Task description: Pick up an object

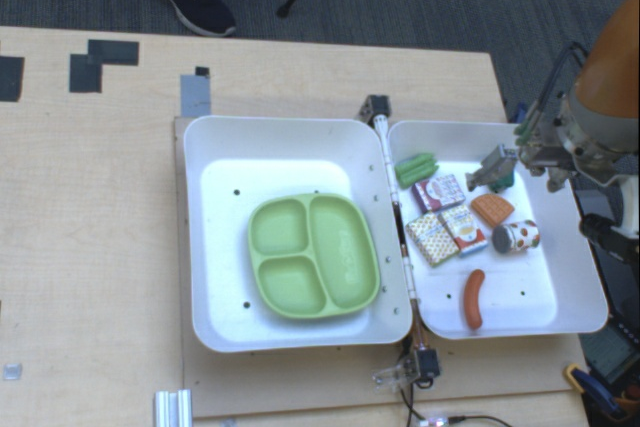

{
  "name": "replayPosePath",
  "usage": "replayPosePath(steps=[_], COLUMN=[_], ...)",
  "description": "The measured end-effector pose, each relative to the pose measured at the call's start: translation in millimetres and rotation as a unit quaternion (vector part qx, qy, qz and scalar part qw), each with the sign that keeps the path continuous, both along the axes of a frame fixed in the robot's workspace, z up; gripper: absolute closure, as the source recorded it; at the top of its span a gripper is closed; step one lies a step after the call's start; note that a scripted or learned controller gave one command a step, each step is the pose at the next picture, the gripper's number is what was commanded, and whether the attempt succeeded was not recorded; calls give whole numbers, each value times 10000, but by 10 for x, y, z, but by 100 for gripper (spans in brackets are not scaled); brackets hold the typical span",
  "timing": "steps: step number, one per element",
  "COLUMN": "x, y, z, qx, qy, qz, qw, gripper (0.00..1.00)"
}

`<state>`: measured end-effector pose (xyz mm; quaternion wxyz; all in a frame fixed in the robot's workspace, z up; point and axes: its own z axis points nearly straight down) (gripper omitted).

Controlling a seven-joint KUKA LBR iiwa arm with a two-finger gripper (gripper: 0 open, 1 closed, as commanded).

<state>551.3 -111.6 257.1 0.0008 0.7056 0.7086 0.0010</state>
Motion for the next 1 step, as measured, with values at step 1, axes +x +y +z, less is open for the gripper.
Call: replayPosePath(steps=[1], x=[216], y=[-67], z=[-1574], qx=[-21], qy=[-68], qz=[-13], qw=[10000], gripper=[0])
